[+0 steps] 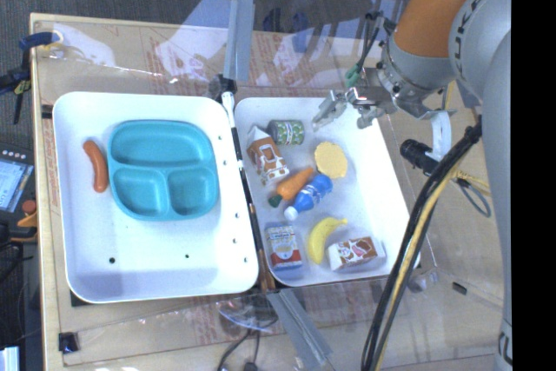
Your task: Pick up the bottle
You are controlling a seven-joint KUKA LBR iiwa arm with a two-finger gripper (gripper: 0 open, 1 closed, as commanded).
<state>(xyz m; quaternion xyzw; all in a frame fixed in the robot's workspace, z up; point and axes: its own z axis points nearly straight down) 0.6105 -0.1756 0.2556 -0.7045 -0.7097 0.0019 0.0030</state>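
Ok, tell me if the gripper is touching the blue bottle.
Apart. The camera view shows the gripper near the right bin's upper edge, with the yellow disc and bare bin floor between it and the blue bottle.

Partial black lettering on the arm (486,22), apparently "KU", is the one readable mark; carton (284,248) labels are illegible.

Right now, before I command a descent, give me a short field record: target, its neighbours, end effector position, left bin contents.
target: blue bottle, lying tilted in the right bin
neighbours: carrot touching its left side, yellow disc above, banana below
end effector: over the right bin's top edge, holding nothing
left bin: teal tray, sausage beside it
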